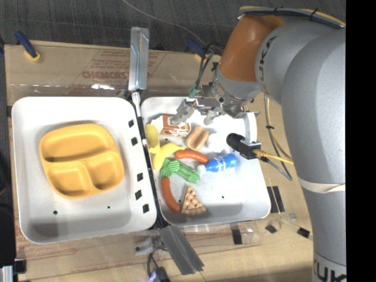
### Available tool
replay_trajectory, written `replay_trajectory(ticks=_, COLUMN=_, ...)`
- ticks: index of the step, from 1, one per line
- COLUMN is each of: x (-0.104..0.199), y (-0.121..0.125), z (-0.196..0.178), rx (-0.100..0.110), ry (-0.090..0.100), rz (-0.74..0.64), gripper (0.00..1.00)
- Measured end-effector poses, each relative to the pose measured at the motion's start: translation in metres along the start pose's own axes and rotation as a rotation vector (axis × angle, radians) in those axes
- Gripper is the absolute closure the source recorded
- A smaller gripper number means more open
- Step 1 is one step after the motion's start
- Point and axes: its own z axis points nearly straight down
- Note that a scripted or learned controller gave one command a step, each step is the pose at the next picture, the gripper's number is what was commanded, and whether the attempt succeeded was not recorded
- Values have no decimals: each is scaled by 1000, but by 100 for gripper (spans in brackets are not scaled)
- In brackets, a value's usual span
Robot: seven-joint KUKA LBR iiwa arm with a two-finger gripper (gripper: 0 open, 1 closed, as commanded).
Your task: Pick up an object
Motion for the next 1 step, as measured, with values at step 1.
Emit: replay_trajectory(ticks=1, x=-16, y=5, z=97, rx=4, ry=1, rz=-103, gripper=0)
